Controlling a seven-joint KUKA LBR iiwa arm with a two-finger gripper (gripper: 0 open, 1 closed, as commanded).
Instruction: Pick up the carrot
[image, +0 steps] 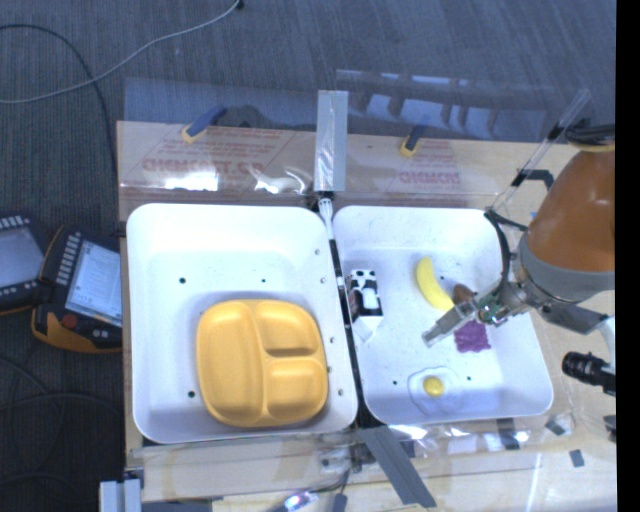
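Where the arm (575, 225) reaches in from the right, the wooden bench (240, 150) carries two shallow white bins side by side. The left bin (175, 250) holds a yellow divided tray (262, 360) lying toward its near edge. The right bin (510, 385) holds the small things, and the arm's grey and orange bulk hangs over its right wall. On the floor left of the bench lies a control pendant (85, 290) with a lit screen.

The claw (432, 334) slants down and leftward into the middle of the right bin, its tip low over the white floor. Whether it is apart or together cannot be told, and nothing shows clamped in it.

A banana (432, 283) lies just above the claw. A purple thing (472, 337) lies just beside the claw on its right. A black-and-white item (366, 293) sits near the bin's left wall, and a fried egg (433, 385) near the front. A small brownish piece (462, 293), touching the banana's right side, may be the carrot; it is too small to be sure.
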